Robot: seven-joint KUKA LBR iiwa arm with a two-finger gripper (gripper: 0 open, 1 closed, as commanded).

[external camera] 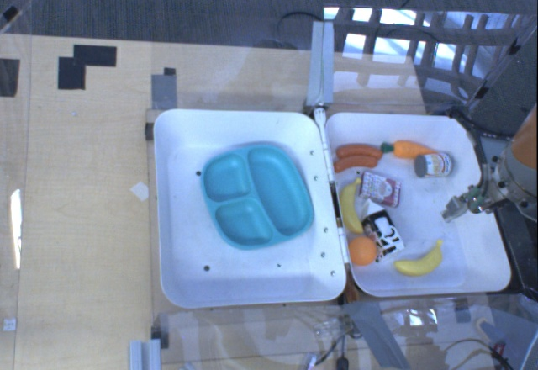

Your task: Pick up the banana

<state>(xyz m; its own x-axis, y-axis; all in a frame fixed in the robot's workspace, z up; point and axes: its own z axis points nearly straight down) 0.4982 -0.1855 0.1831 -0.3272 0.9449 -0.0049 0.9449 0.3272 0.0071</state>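
Note:
A yellow banana (420,261) lies in the near part of the right bin (483,276), curved side toward the front wall. A second long yellow fruit (349,208) lies along that bin's left wall. My gripper (458,208) reaches in from the right edge and hovers over the bin's right side. It is above and to the right of the near banana, apart from it, with nothing seen in it.
The right bin also holds an orange (363,251), a black-and-white box (385,233), a pink packet (380,188), two sausages (357,157), a carrot (412,149) and a small jar (434,164). A blue divided plate (256,196) sits in the left bin (181,276).

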